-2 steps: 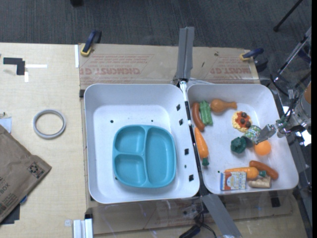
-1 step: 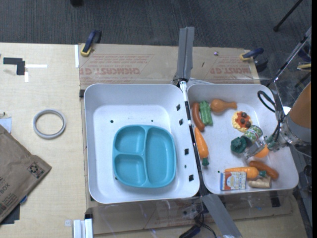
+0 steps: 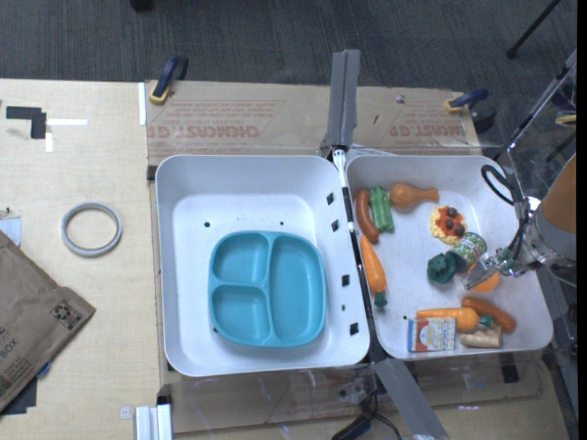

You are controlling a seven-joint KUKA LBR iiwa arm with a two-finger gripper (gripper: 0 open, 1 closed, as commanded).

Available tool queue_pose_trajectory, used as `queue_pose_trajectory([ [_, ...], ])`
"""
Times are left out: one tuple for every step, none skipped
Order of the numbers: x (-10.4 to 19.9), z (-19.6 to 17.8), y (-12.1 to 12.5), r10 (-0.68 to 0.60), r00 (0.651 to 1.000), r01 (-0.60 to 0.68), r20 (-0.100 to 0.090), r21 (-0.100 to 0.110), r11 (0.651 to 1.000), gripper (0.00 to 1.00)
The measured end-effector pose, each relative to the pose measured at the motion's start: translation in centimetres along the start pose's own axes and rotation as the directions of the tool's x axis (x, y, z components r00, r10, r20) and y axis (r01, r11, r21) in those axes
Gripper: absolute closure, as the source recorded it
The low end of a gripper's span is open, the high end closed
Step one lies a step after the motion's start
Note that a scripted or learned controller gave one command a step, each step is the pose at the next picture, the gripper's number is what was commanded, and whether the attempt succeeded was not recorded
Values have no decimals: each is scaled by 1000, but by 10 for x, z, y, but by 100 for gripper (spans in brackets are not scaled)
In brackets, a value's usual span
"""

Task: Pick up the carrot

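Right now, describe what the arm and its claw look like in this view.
At the right edge, the arm shows as a rounded orange-brown band with grey below it. A black cable loops beside it over the right bin. The claw is small, metallic silver-grey with dark parts; finer detail is too blurred to make out.

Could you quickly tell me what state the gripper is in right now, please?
Two-finger gripper: low over the right-hand shallow white bin, beside a small orange item; whether it is open, closed or holding anything cannot be told.
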State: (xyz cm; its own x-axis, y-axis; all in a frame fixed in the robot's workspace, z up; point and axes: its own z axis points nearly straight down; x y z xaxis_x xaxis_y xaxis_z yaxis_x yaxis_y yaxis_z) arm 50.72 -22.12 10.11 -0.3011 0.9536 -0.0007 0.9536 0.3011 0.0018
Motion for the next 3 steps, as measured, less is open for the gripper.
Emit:
queue_pose_trajectory([
  [42, 9, 51, 243, 970, -243, 1, 1, 970, 100],
  [93, -19, 87, 260, 966, -260, 0, 4, 966, 100],
  [143, -91, 159, -174, 985, 174, 1, 1, 985, 100],
])
